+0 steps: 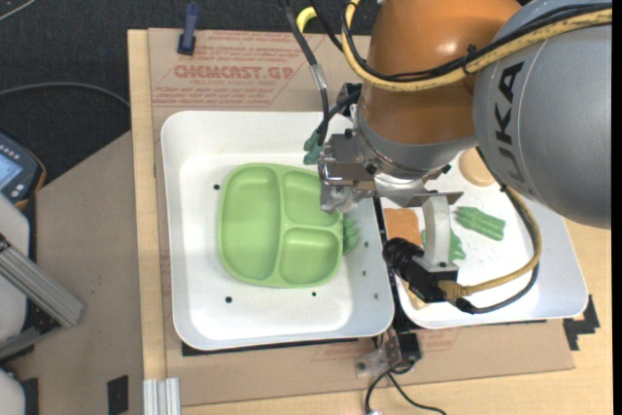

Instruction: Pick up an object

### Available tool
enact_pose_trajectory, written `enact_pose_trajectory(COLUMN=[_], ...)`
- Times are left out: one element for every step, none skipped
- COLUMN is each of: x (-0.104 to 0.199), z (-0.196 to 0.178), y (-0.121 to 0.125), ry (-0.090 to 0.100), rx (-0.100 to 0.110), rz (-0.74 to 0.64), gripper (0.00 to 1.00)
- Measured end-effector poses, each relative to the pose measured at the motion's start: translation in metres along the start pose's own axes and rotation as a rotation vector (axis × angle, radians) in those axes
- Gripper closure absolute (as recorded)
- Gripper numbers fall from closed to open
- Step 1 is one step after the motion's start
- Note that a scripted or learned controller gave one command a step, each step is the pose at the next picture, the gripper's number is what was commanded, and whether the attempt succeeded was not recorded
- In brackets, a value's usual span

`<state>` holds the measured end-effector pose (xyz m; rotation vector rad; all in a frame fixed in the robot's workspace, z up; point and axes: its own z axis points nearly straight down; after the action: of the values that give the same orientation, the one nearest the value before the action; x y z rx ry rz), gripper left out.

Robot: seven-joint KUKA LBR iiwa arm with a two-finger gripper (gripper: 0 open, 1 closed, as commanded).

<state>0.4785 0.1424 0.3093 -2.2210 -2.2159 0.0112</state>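
— Where is the end effector?

— The end effector (pixel 335 192) sits under the arm's orange wrist, low over the right side of the left bin (pixel 185 209), close to the wall it shares with the right bin (pixel 559 292).

— Is it apart, together, or clamped on something?

— I cannot tell; the wrist hides most of it from above.

— And what could be picked?

— A green divided plate (pixel 267 224) lies flat in the middle of the left bin, three compartments facing up. Its right rim is just beside the end effector. A small green piece (pixel 349 235) lies against that rim, near the bin's right wall.

— What is in the right bin?

— A green ridged piece (pixel 483 224) lies near its middle, and an orange-brown block (pixel 402 226) lies by its left wall, partly under the arm.

— Anything outside the bins?

— A blue clip (pixel 188 29) rests at the table's (pixel 233 73) far left corner.
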Motion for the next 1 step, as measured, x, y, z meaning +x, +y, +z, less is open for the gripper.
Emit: enact_pose_trajectory(x=[-0.0093], z=[-0.1386], y=[0.0007], ry=[0.007], rx=[-0.025], rz=[-0.003], gripper=[1.0])
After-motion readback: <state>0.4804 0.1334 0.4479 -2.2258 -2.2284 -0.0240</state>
